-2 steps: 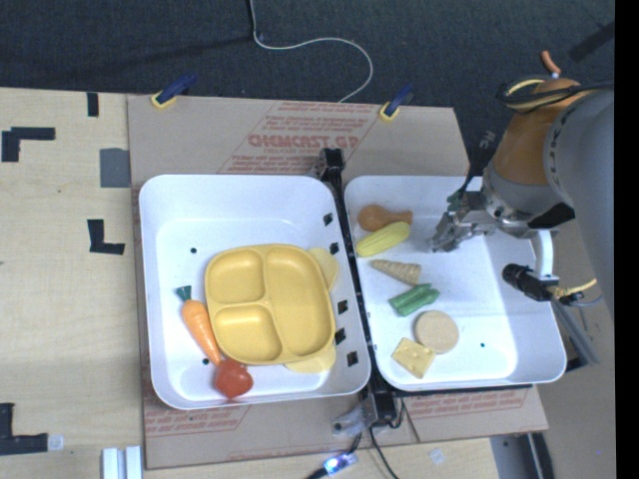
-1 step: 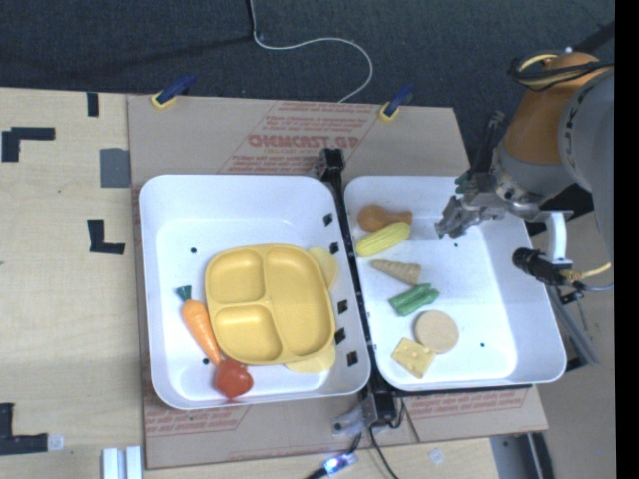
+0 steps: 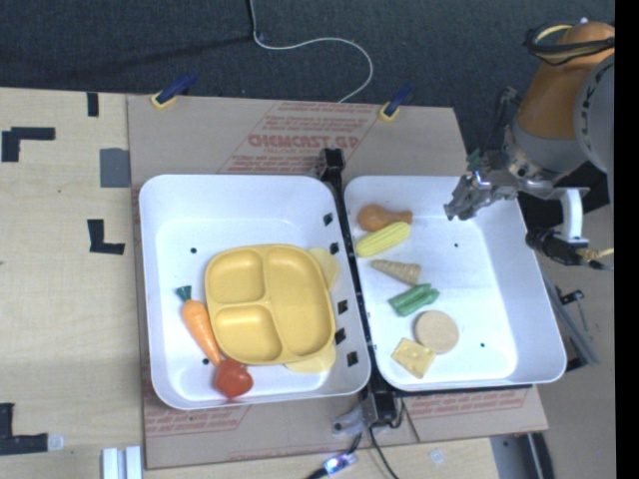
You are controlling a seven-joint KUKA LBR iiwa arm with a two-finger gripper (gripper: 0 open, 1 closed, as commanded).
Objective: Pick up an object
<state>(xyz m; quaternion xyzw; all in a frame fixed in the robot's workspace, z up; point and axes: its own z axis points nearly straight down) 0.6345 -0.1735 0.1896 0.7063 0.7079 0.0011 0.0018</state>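
Note:
The right bin (image 3: 519, 297) holds a brown chicken drumstick (image 3: 381, 217), a yellow corn cob (image 3: 384, 239), a tan cone (image 3: 396, 269), a green pod (image 3: 413, 298), a round tan cookie (image 3: 436, 331) and a cheese wedge (image 3: 412, 356). My gripper (image 3: 465, 201) hangs over the bin's far right part, well right of the drumstick, with nothing seen between its fingers. In the left bin (image 3: 165, 218) lie a yellow divided plate (image 3: 270, 302), a carrot (image 3: 201, 329) and a red tomato-like piece (image 3: 233, 378).
Both bins rest on a cardboard sheet (image 3: 290, 138). A white cable (image 3: 319, 43) loops across the dark floor behind. The arm's orange band (image 3: 559, 88) rises at the right edge.

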